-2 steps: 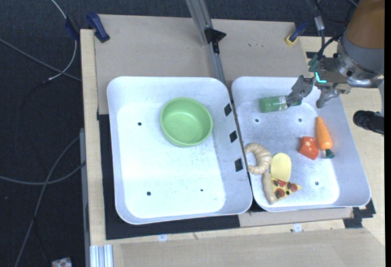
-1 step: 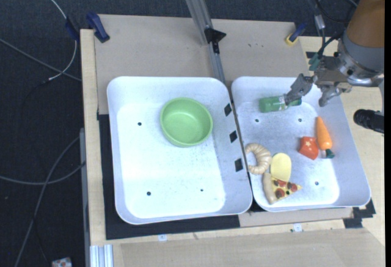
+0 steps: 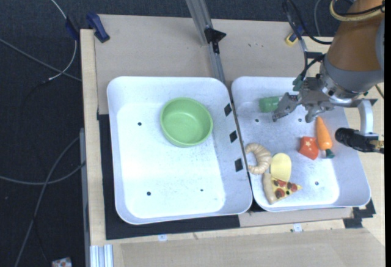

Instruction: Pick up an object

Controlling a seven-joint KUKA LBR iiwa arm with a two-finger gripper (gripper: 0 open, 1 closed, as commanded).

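1. White bins sit side by side on the bench: left bin [image 3: 128, 192] and right bin [image 3: 348, 189], their inner rims touching.
2. Left bin carries a green bowl [image 3: 186, 121], upright, toward its far edge and nearer its right rim.
3. Gripper [image 3: 297, 111] hangs over the right bin's far edge, the grey and orange arm [image 3: 357, 40] above it at the bin's far right corner. Its two fingers are spread apart, nothing between them.
4. Small green object [image 3: 269, 103] lies near the right bin's far edge, just beside the gripper's left fingertip; contact cannot be told.
5. Orange carrot [image 3: 323, 133] and a red piece [image 3: 308, 148] lie touching, toward the right rim.
6. Near edge of the right bin: a beige curved piece [image 3: 259, 157], a yellow piece [image 3: 281, 167] and a pizza slice [image 3: 281, 188], clustered and touching.
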